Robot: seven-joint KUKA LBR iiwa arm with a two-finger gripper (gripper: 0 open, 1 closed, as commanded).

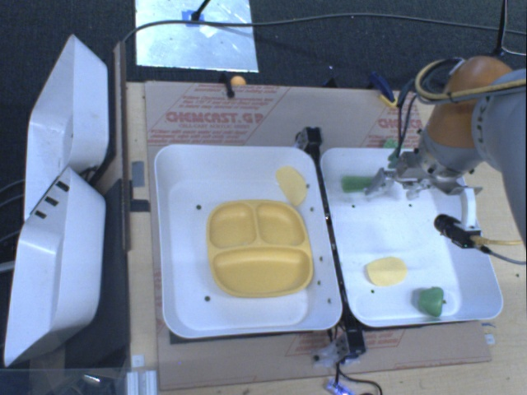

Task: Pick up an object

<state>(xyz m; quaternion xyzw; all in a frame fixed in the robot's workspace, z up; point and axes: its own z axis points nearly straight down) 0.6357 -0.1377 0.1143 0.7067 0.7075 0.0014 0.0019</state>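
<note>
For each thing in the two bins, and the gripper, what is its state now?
Yellow divided tray: flat in left bin, right way up.
Pale yellow slice: leaning on left bin's right wall.
Green piece: lying in right bin, by the gripper.
Yellow chip: flat, free.
Green pepper: resting, free.

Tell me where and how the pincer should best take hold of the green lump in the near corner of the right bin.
Probably from straight above, closing across the green lump's narrower middle. It looks rounded and raised off the floor, so there is a body to pinch. It lies close to the right bin's near wall, so the fingers likely fit better along that wall than across it. The flat yellow disc beside it lies apart.
</note>
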